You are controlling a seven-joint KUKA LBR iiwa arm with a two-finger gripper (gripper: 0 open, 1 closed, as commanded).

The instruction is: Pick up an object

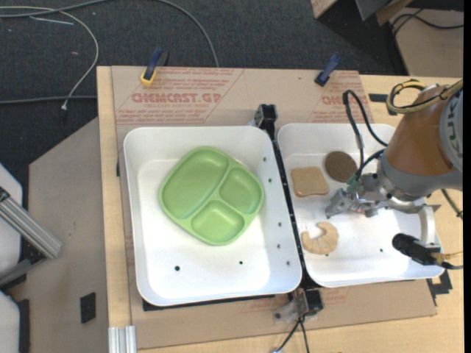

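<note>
In the right bin (368,267) lie three food pieces: a tan toast slice (309,182), a round brown cookie (340,165) and a curved pale pastry piece (321,239). My gripper (340,205) hangs low over the bin floor, just right of the toast and above the pastry piece, with its grey fingers pointing left. Nothing shows between the fingers. The cookie sits just behind the gripper. The arm's orange band (419,134) rises to the right.
The left bin (147,263) holds a green divided plate (212,195). A black divider clamp (266,115) sits between the bins at the back. Blue clips (153,63) pin the cardboard's far edge. Cables (357,123) trail over the right bin's back.
</note>
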